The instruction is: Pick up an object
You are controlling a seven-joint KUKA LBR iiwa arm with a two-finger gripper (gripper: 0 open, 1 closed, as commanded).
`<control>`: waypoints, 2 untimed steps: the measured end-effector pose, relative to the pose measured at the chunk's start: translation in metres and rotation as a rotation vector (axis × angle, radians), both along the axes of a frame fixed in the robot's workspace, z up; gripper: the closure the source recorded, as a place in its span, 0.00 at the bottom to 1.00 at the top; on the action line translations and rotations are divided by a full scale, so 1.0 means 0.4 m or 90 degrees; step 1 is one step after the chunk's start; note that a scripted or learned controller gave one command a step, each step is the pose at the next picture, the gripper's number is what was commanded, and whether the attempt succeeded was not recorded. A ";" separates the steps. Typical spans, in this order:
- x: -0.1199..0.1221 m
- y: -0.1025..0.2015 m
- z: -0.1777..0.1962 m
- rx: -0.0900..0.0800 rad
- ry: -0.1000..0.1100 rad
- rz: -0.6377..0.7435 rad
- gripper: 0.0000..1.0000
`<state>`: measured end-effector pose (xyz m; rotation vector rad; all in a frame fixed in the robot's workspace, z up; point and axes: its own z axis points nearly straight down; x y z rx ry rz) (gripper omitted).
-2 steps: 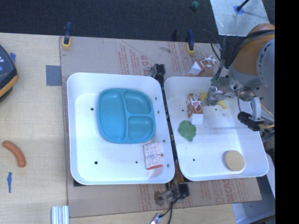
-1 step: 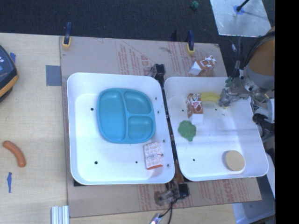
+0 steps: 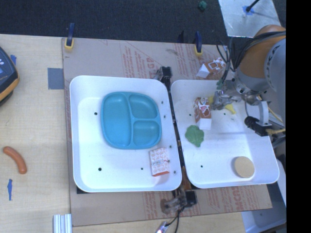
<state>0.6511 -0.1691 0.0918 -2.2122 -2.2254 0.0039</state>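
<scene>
The right bin [image 3: 257, 178] holds a red-and-white snack packet [image 3: 202, 109], a green leafy toy [image 3: 195, 136], a round tan biscuit [image 3: 243, 167] and a small yellow piece [image 3: 230, 108]. My gripper [image 3: 219, 101] hangs over the bin's upper part, just right of the packet and beside the yellow piece. The left bin [image 3: 77, 130] holds a blue divided plate [image 3: 131, 120] and a small red-and-white packet [image 3: 159, 161] near its front right corner.
A sausage toy [image 3: 15, 159] lies on the bench at far left. A dark device [image 3: 7, 76] sits at the left edge. Another wrapper [image 3: 212, 68] lies behind the right bin. Clamps [image 3: 70, 37] hold the cardboard base.
</scene>
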 end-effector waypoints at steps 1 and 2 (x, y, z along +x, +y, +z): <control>0.011 -0.030 -0.001 0.000 0.002 -0.002 0.00; 0.005 -0.109 0.118 -0.001 -0.003 -0.002 0.00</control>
